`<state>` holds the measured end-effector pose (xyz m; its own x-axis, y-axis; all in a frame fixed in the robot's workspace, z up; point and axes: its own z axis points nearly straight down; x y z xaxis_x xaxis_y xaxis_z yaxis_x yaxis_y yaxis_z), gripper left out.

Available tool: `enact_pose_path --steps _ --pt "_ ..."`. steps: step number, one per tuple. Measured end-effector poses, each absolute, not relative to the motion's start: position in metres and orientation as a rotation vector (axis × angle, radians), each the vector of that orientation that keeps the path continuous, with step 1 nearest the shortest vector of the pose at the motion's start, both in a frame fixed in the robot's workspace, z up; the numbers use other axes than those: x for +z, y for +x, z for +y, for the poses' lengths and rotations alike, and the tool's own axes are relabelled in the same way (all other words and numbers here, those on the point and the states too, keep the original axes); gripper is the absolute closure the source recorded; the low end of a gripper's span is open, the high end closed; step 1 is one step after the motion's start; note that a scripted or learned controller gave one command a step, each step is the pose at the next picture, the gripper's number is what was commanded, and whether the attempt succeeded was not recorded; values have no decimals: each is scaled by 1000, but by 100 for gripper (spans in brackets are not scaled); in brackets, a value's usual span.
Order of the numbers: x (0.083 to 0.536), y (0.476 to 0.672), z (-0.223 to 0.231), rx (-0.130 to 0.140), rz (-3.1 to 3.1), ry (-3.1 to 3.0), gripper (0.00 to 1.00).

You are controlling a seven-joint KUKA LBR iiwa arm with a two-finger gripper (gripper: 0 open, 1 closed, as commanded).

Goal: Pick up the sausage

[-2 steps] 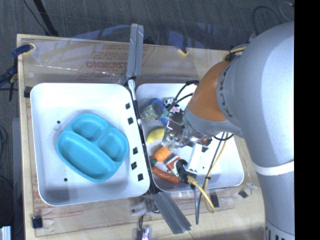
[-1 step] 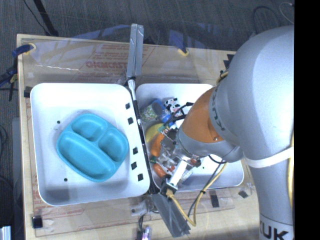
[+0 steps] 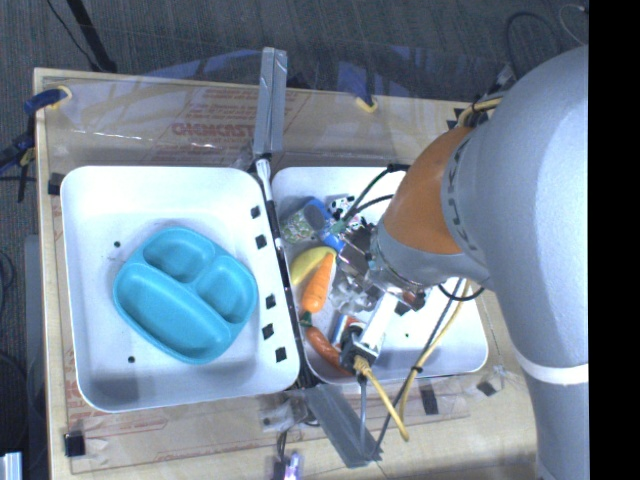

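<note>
At the near left corner of the right bin (image 3: 466,344), the sausage (image 3: 322,345) is seen lying on the floor, close against the wall shared with the left bin (image 3: 90,268). The gripper (image 3: 345,306) is found low in the right bin, just beyond and to the right of the sausage. No contact with the sausage can be confirmed. Whether the gripper is parted or closed cannot be determined, and nothing is seen held in it. A carrot (image 3: 316,286) is noted just left of the gripper, with a yellow fruit (image 3: 308,263) touching its far end. Farther back, a blue object (image 3: 318,213) is recorded. In the left bin, a blue divided plate (image 3: 185,293) is observed.
</note>
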<state>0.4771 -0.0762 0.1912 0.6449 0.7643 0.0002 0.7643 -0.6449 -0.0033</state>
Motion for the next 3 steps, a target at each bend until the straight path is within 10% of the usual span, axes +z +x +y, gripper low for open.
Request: enact_pose_path --steps 1,3 --pt "93 478 -114 -5 -1663 -2659 100" --pt "192 479 -140 0 -1899 -2501 100"
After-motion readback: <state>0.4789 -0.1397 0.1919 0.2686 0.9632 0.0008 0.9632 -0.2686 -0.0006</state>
